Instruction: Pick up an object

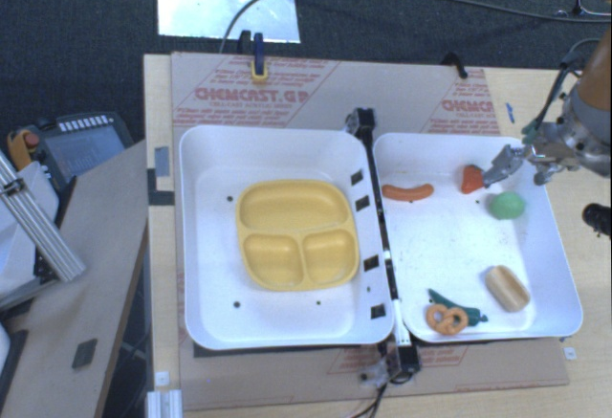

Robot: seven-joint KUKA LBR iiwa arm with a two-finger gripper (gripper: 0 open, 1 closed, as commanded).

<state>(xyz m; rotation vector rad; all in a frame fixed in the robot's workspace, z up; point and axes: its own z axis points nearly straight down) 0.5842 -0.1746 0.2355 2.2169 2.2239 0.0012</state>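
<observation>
Camera view: gripper (pixel 521 167) hangs over the right bin's (pixel 564 311) far right, fingers spread wide, gripping nothing. Red piece (pixel 471 180) just left of it, green ball (pixel 508 206) just nearer. Yellow tray (pixel 292 234) fills the left bin (pixel 206 215).

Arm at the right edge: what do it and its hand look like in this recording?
The arm shows an orange band above a grey metallic wrist. A thin dark cable loops down its left side. The hand is silver-grey metal with two slim fingers, their state unclear at this size.
</observation>
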